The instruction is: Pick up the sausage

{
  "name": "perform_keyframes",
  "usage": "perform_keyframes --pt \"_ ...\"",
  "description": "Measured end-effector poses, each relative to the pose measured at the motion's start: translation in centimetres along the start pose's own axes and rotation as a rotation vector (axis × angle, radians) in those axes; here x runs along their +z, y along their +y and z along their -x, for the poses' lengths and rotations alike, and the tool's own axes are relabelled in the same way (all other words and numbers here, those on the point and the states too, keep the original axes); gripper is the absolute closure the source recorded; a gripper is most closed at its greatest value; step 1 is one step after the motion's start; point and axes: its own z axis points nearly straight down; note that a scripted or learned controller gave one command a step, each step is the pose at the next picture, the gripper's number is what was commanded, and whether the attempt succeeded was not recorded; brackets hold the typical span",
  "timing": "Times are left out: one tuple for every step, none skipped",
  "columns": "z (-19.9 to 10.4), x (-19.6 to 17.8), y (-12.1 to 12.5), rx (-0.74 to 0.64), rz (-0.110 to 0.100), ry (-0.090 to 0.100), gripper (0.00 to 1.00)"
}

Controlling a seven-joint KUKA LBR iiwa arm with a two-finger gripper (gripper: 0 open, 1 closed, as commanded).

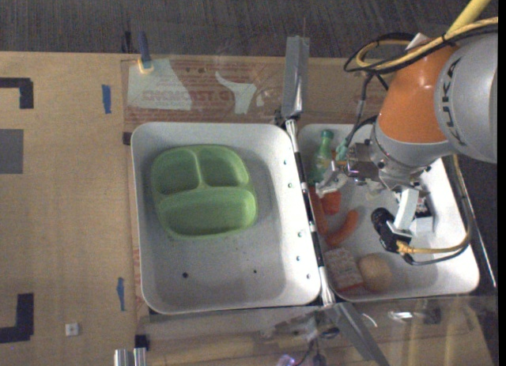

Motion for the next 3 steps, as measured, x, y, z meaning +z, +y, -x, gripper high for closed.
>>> perform_keyframes --pt "2.8 -0.7 0.2 -0.013 0.0 0.0 0.0" --pt "6.3 9.4 -3.3 -0.077 0.005 0.002 0.0" --pt "6.4 8.7 -3.1 -0.074 0.005 0.003 1.0"
